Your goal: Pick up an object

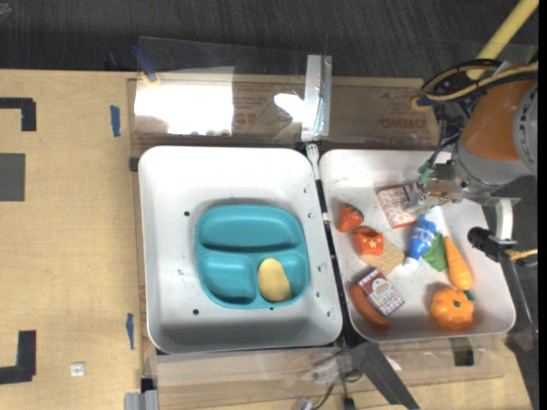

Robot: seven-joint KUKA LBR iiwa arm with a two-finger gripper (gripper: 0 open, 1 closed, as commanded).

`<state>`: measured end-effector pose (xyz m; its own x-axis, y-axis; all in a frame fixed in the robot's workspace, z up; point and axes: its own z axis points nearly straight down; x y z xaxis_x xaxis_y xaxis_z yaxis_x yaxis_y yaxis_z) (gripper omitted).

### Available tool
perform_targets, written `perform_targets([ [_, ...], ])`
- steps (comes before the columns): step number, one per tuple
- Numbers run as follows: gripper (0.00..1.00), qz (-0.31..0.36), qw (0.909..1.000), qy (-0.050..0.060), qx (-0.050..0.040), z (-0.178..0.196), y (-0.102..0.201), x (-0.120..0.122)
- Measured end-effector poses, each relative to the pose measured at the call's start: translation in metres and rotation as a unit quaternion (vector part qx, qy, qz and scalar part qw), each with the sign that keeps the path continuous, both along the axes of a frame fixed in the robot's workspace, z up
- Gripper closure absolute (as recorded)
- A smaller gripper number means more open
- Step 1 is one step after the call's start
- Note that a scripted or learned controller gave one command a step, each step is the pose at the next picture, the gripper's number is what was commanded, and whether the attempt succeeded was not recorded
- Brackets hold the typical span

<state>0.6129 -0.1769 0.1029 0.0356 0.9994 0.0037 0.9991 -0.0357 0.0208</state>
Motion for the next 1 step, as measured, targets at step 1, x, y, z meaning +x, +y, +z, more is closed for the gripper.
perform_targets([
  [1,0.0,0.0,1.0,0.001,-0.0003,-0.0004,-0.0004,-0.0004],
])
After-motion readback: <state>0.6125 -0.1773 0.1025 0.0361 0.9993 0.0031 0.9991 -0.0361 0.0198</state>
